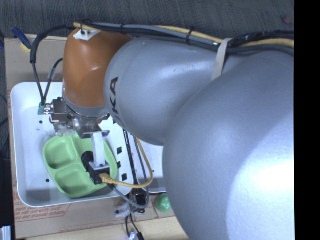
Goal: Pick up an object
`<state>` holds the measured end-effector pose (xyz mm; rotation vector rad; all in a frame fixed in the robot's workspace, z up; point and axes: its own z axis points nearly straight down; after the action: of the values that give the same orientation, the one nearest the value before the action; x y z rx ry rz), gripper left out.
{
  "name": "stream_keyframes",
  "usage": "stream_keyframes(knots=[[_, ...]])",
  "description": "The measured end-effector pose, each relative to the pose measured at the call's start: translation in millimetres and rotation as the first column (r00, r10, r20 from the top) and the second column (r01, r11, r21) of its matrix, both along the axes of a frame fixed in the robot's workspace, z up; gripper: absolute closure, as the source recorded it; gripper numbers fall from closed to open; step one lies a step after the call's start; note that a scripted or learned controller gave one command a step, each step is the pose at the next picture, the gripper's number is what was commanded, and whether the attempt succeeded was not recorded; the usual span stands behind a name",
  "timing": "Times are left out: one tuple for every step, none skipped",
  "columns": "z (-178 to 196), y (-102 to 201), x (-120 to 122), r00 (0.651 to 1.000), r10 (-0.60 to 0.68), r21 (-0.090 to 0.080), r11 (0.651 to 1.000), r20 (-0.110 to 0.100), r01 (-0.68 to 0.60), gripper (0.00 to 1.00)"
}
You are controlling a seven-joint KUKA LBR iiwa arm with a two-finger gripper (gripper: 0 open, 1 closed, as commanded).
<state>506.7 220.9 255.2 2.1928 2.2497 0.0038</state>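
**Fig. 1. Gripper low over the left bin, viewed from above.** The gripper point(82, 128) hangs beneath the orange band point(87, 69), close to the floor of the white bin point(22, 134). You cannot tell whether it stands apart or together, because the wrist covers its tip, and nothing is seen clamped in it. The green divided dish point(62, 159) lies just beside and below the gripper with its compartments facing up. Its nearer edge appears to pass under the gripper. A small green ball point(162, 202) sits well away from the gripper, on the arm's side; which bin holds it is unclear.

Risks for you to weigh:
- **No purchase.** The dish looks broad, shallow and smooth, so a closure over a flat compartment floor would probably catch nothing.
- **Slip or tilt.** A hold on the thin rim or the divider could slip, or tilt the dish as it rises.
- **Skid.** A descent that lands on the rim may press the dish down and push it aside.
- **Hidden contact.** The arm hides much of the bin, so confirm contact before you count this as a pick.
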Motion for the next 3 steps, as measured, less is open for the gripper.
stream_keyframes(knots=[[10, 1, 0, 1.000, 0.006, 0.001, 1.000, 0.002, -0.006, 1.00], [20, 2, 1, 1.000, 0.013, 0.002, 1.000, 0.005, -0.013, 1.00], [30, 3, 2, 1.000, 0.020, 0.003, 1.000, 0.009, -0.020, 1.00]])
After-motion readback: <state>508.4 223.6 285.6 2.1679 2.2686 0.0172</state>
